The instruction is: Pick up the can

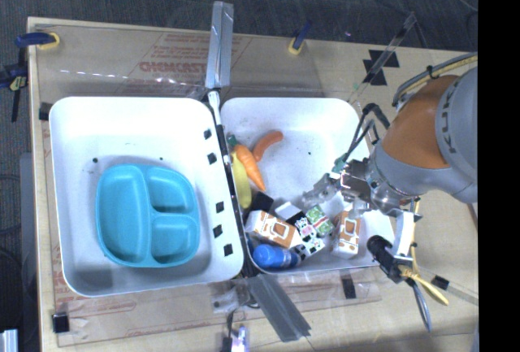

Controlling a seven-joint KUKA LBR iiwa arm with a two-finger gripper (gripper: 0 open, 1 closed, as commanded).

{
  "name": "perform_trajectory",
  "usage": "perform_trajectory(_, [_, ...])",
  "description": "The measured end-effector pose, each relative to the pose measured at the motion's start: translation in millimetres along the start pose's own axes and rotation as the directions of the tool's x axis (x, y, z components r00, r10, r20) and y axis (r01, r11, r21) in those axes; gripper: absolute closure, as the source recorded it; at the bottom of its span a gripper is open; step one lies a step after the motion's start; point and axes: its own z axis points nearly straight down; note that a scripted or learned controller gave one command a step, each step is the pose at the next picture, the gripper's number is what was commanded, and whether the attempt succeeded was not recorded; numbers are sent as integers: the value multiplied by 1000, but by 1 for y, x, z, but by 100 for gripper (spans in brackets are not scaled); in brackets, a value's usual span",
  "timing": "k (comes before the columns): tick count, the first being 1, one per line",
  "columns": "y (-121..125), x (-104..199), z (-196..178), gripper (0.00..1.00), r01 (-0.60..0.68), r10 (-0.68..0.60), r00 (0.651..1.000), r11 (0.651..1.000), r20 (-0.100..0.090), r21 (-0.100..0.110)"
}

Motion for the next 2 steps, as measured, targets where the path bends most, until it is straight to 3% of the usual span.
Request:
perform_trajectory(1, [10, 6, 77, 0, -47, 47, 999, 999, 0, -1])
perform_trajectory(2, [10, 6, 67, 100, -42, 42, 999, 999, 1, 1])
